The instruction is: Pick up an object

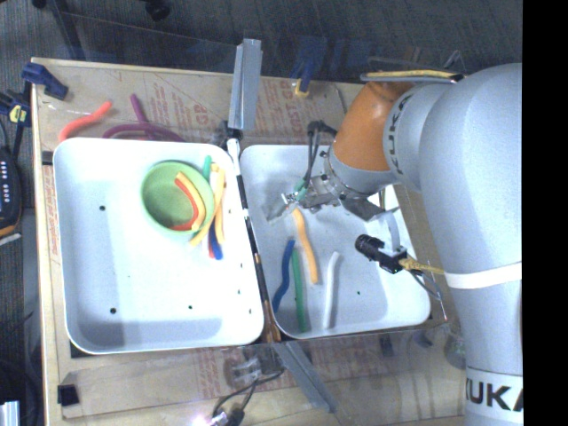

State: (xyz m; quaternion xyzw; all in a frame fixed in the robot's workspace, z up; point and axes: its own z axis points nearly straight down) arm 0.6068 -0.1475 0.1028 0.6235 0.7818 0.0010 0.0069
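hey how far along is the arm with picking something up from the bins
Done: the arm has reached into the right bin. In hand: the claw sits low at the top end of the orange stick; a grip isn't clear. Left: lifting it; the stick lies flat beside the blue piece.

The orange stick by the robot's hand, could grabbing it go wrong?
Maybe. The orange stick lies close beside the blue, green and white sticks, so the end effector might nudge or catch a neighbour instead. The stick is thin and long, so it could also slip or swing out.

Wooden bench [133, 371], two white bins [98, 264] side by side, orange strip [86, 121]
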